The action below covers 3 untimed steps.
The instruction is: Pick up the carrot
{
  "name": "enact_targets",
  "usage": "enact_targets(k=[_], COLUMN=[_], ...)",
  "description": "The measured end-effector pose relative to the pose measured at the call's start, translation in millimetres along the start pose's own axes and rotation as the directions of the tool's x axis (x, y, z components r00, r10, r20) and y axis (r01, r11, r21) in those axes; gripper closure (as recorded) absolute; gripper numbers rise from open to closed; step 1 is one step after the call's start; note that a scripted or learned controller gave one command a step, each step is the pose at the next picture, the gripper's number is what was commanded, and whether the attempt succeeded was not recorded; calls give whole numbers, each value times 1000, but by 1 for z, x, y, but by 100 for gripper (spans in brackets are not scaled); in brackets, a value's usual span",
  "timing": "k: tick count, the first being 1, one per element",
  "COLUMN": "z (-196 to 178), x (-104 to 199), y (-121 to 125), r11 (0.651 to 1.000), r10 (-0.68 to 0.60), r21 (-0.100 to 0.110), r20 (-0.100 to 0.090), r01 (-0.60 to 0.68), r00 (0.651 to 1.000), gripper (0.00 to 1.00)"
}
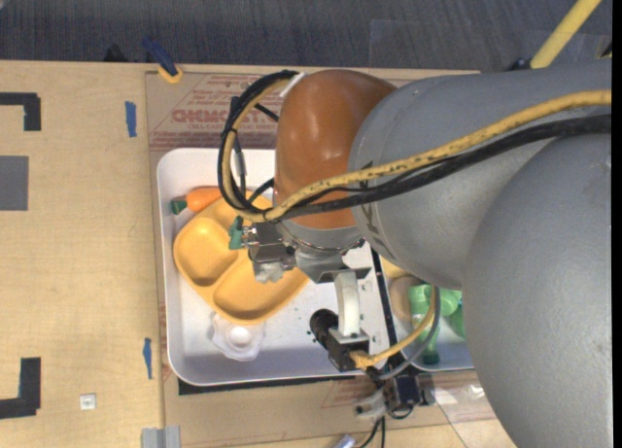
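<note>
The carrot (pixel 199 199) is orange with a green stub at its left end. It lies near the back left corner of the left white bin (pixel 185 339), partly behind a large yellow pepper-like object (pixel 219 257). The arm's orange band and grey wrist (pixel 316 159) hang over the middle of this bin, to the right of the carrot. The gripper sits somewhere beneath the wrist and is hidden by it. Nothing orange is visibly lifted off the bin floor.
A white cup-like item (pixel 236 336) rests at the front of the left bin. A black fitting (pixel 335 334) sits below the wrist. Green objects (pixel 434 310) lie in the right bin, mostly covered by the arm. Cables loop over the wrist.
</note>
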<state>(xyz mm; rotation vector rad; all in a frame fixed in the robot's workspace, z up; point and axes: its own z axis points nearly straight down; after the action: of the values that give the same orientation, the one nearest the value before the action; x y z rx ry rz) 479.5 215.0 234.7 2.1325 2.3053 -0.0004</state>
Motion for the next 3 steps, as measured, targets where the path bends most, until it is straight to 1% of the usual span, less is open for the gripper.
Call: enact_targets(k=[1, 2, 3], z=[29, 6, -38], x=[-6, 11, -60], y=[-2, 0, -5], r11=[785, 455, 578], r10=[620, 890, 816], r21=[4, 1, 1], r20=[4, 0, 2], r01=[-620, -890, -816], r00=[785, 455, 578], gripper=[100, 100, 100])
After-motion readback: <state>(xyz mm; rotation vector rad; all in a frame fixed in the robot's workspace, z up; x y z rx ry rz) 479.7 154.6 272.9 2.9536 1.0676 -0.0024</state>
